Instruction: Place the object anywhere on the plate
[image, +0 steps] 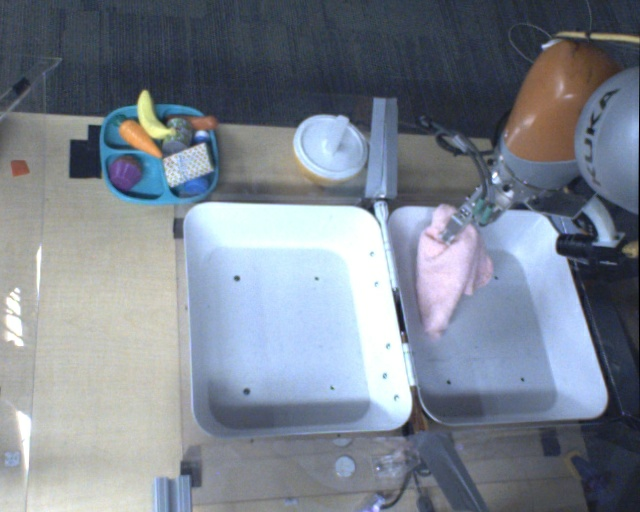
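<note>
Camera view, left to right: a blue sectioned plate (150, 190) of toy food sits on the wooden counter (90, 330), a round white lidded bowl (330, 148) behind the left white bin (290, 320). Over the right white bin (520, 370) the gripper (468, 220) is clamped on a pink cloth (448, 275), which hangs from it — lifted, mid-carry by my reading. Next comes a long traverse leftward to the plate, then release.
</note>
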